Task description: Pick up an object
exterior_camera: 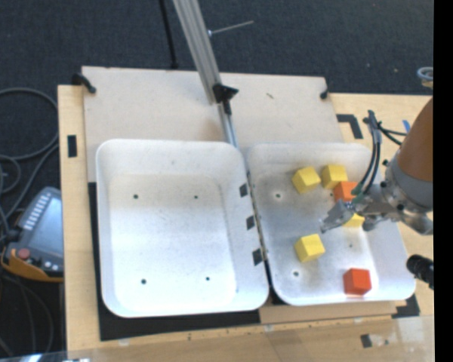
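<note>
1. nearest the camera, an orange cube [356, 280] sits alone near the front edge of the right bin [287, 277], with a yellow cube [310, 247] a little further back; either offers open sides for a clean approach.
2. further in, the gripper [340, 219] hangs low beside a partly hidden yellow block [355, 219] and an orange block [344, 191]; whether it is spread or closed cannot be told, and nothing is seen held.
3. at the back, two yellow cubes [306, 179] [334, 175] lie close together; the arm would do best to avoid that crowding.
4. the left bin [109, 202] lies well apart.
</note>
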`<state>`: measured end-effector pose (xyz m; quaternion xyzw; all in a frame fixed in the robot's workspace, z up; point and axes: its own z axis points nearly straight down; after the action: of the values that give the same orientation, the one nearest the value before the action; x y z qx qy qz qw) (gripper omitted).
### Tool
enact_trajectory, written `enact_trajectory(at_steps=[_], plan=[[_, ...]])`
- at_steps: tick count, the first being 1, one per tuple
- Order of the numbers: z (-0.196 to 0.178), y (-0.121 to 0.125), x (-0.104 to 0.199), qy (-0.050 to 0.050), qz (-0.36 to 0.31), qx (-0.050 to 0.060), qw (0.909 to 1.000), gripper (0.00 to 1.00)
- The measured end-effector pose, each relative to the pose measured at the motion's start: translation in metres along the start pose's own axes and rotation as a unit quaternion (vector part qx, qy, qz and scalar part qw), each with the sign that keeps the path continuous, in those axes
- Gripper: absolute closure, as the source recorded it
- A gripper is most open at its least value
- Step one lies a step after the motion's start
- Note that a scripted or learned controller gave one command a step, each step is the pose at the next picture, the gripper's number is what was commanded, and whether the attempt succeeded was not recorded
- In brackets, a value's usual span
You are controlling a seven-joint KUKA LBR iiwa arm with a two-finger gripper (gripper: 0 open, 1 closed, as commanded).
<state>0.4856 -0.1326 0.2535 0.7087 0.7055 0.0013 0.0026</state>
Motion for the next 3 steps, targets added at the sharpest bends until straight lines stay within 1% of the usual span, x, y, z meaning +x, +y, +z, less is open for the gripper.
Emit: enact_trajectory(at_steps=[1, 2, 3], plan=[[0.157, -0.001, 0.034, -0.001, -0.001, 0.000, 1.0000, 0.00], [0.156, 0.031, 0.032, 0.001, -0.004, 0.001, 1.0000, 0.00], [0.145, 0.032, 0.031, 0.000, 0.000, -0.002, 1.0000, 1.00]])
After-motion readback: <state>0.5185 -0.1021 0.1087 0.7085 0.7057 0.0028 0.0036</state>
